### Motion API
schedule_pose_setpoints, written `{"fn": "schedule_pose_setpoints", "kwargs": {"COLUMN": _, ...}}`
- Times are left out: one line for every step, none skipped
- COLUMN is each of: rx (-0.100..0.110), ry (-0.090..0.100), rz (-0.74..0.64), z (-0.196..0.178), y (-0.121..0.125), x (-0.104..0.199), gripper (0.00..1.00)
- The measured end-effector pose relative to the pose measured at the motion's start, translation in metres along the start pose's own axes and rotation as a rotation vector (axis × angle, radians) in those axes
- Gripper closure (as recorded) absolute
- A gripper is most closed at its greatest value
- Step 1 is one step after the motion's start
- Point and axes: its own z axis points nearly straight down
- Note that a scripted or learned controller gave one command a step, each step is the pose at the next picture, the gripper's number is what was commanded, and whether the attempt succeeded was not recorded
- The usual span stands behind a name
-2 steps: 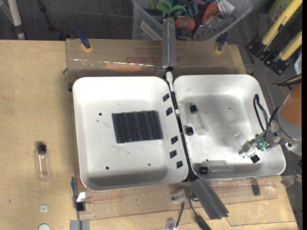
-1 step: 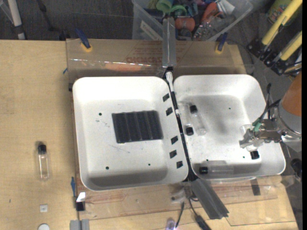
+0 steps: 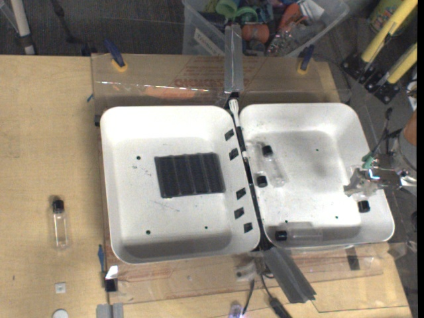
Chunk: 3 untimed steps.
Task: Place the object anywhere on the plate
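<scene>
A dark ribbed plate lies flat in the middle of the left bin. Clear vials with black caps lie in the right bin: two close together near its left wall and one along its front wall. A small black piece rests near the right wall. My gripper hovers low at the right bin's right side, just above that black piece and far from the plate. Nothing is visibly held in it.
A black divider with clips runs between the bins. One more clear vial lies on the wooden bench to the left. A tub of coloured toys stands behind the bins.
</scene>
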Motion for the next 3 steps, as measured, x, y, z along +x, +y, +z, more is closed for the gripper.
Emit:
{"fn": "schedule_pose_setpoints", "kwargs": {"rx": 0.004, "ry": 0.001, "rz": 0.325, "z": -0.003, "y": -0.016, "x": -0.002, "gripper": 1.0}}
{"fn": "schedule_pose_setpoints", "kwargs": {"rx": 0.006, "ry": 0.002, "rz": 0.533, "z": 0.029, "y": -0.013, "x": -0.035, "gripper": 1.0}}
{"fn": "schedule_pose_setpoints", "kwargs": {"rx": 0.014, "ry": 0.023, "rz": 1.102, "z": 0.112, "y": 0.025, "x": 0.0, "gripper": 1.0}}
